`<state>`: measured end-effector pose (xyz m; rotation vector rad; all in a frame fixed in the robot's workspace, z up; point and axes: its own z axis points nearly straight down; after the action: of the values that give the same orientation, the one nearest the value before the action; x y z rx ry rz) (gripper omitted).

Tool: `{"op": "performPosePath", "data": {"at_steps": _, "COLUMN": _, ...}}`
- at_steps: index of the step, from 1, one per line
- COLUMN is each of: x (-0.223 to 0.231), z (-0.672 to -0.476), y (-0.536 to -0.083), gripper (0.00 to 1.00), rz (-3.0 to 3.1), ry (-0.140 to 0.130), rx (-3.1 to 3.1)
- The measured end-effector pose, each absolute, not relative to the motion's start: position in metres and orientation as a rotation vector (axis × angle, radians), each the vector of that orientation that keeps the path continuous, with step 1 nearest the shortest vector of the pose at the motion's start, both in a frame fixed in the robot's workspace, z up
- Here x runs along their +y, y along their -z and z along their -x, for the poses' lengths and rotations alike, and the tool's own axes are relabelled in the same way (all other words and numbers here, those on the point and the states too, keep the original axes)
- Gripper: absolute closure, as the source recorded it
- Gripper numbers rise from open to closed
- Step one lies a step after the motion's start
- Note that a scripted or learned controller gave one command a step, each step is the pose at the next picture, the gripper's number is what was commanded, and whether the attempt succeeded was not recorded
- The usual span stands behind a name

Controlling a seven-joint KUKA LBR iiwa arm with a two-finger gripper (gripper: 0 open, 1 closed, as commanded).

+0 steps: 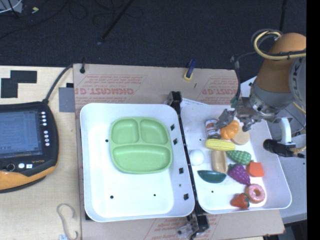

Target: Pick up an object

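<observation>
- Camera view, placement: toys sat crowded in the right bin (pixel 280 196), which put every candidate for the pick within the arm's reach from the right. An orange toy (pixel 230 130) and a small can (pixel 212 128) lay near that bin's far edge, with a corn cob (pixel 220 145) just beside them.
- Toward the middle of the right bin lay a tan bread-like piece (pixel 218 160), a green bumpy vegetable (pixel 239 156), a white ball (pixel 197 157) close to the left wall, and a dark green curved piece (pixel 212 176).
- Toward the near right corner lay a bunch of purple grapes (pixel 239 174), an orange-red block (pixel 255 169), a pink doughnut (pixel 256 193) and a strawberry (pixel 240 201).
- The left bin (pixel 95 194) carried a green divided plate (pixel 141 145) in its middle, probably set there as a spare target, well apart from the toys.
- Camera view, gripper: the gripper (pixel 239 118) hung over the far edge of the right bin, just above the orange toy and can, which I judged the likely pick. Whether its jaws were apart or together I could not tell, and nothing showed between them.
- Camera view, writing: red print ran along the cardboard sheet (pixel 130 86) beyond the bins, mirrored and too broken to read with confidence. A pendant (pixel 25 139) with a lit screen rested on the bench's left edge; its text was too small to read.
</observation>
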<state>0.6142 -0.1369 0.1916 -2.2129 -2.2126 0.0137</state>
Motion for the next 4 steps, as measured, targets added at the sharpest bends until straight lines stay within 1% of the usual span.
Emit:
{"op": "performPosePath", "data": {"at_steps": 1, "x": -0.137, "z": -0.617, "y": -0.198, "gripper": 0.00, "rz": 2.218, "ry": -0.003, "rx": -2.220}}
{"op": "performPosePath", "data": {"at_steps": 2, "x": -0.137, "z": -0.618, "y": -0.155, "gripper": 0.00, "rz": 2.214, "ry": -0.007, "rx": -2.220}}
{"op": "performPosePath", "data": {"at_steps": 3, "x": -0.139, "z": -0.620, "y": -0.091, "gripper": 0.00, "rz": 2.215, "ry": -0.013, "rx": -2.213}}
{"op": "performPosePath", "data": {"at_steps": 4, "x": -0.138, "z": -0.619, "y": -0.087, "gripper": 0.00, "rz": 2.220, "ry": -0.005, "rx": -2.217}}
